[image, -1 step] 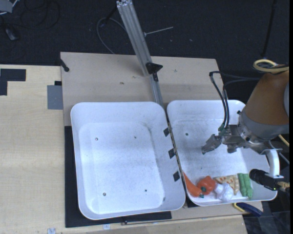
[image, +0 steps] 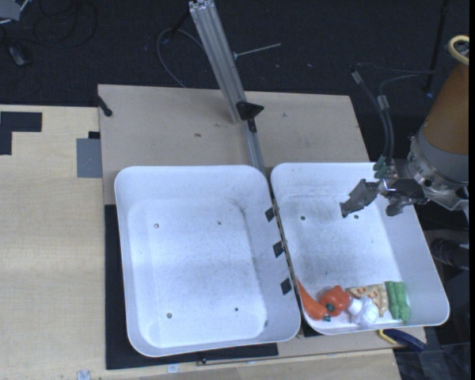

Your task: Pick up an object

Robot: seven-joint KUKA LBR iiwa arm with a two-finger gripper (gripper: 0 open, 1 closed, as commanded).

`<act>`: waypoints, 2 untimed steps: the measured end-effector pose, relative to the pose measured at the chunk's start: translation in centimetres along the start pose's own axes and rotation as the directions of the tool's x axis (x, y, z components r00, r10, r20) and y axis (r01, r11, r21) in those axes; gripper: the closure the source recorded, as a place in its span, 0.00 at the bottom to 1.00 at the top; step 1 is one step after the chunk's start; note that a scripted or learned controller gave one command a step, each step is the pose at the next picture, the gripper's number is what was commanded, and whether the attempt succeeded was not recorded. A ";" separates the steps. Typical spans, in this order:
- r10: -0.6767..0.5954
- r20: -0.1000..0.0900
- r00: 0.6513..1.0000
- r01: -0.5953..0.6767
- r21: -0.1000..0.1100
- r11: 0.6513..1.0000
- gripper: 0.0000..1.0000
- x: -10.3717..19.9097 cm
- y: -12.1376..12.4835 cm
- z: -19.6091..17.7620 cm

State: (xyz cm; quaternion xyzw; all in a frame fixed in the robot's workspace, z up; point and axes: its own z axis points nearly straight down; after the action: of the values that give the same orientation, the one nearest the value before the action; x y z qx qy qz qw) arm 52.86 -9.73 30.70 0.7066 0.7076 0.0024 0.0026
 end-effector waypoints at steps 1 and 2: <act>-0.005 -0.002 1.000 0.005 0.006 1.000 0.00 9.8 -1.3 -2.1; 0.001 0.000 1.000 -0.001 0.008 1.000 1.00 9.4 -1.3 -3.0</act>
State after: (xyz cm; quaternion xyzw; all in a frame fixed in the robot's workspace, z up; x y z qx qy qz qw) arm 51.51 -0.28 33.71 0.7070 0.7072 -0.0004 -0.0001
